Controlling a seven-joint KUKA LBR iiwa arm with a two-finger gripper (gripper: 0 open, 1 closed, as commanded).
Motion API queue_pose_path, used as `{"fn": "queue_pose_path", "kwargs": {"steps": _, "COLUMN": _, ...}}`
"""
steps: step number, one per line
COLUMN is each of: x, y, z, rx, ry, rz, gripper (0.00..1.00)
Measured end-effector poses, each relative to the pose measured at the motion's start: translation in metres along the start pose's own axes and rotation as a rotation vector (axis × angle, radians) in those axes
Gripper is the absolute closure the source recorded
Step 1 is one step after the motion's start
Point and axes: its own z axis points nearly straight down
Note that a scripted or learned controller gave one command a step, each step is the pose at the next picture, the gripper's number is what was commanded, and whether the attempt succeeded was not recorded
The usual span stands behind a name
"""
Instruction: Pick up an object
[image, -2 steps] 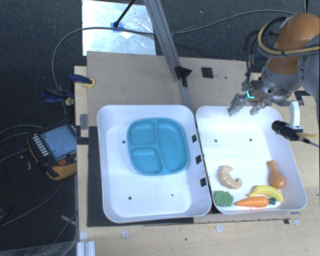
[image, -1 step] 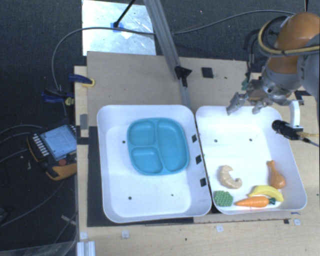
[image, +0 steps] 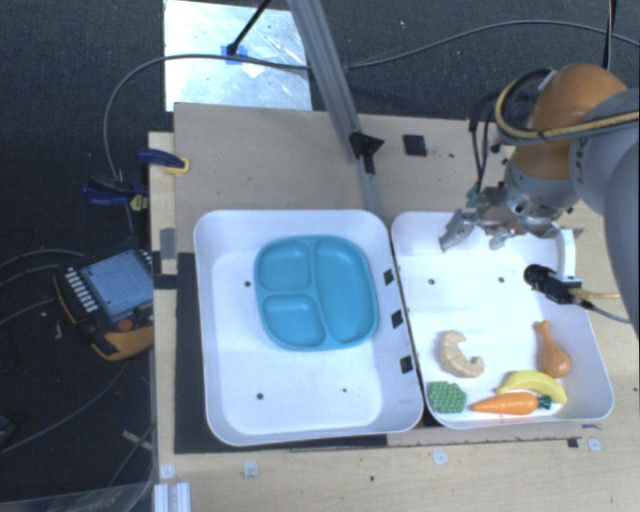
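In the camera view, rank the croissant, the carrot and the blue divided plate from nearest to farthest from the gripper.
Measured from the gripper, at the upper edge of the right bin:
1. Croissant, lower middle of the right bin, below the gripper.
2. Blue divided plate, in the left bin, off to the gripper's side across the divide.
3. Carrot, along the right bin's bottom edge.

The grey arm (image: 600, 165) reaches in above the right bin's (image: 480, 300) far edge, its orange band (image: 570, 105) uppermost. The gripper (image: 470, 228) hangs over that bin's far corner, fingers spread apart, holding nothing.
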Motion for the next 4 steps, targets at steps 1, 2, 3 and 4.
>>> {"fn": "queue_pose_path", "kwargs": {"steps": 1, "x": -0.004, "y": -0.004, "z": 0.043, "rx": -0.002, "ry": -0.001, "rz": 0.001, "gripper": 0.00}}
{"fn": "queue_pose_path", "kwargs": {"steps": 2, "x": -0.004, "y": -0.004, "z": 0.066, "rx": -0.004, "ry": -0.001, "rz": 0.000, "gripper": 0.00}}
{"fn": "queue_pose_path", "kwargs": {"steps": 3, "x": -0.004, "y": -0.002, "z": 0.053, "rx": -0.010, "ry": -0.003, "rz": 0.000, "gripper": 1.00}}
{"fn": "queue_pose_path", "kwargs": {"steps": 4, "x": -0.004, "y": -0.001, "z": -0.013, "rx": -0.011, "ry": -0.001, "rz": -0.002, "gripper": 1.00}}
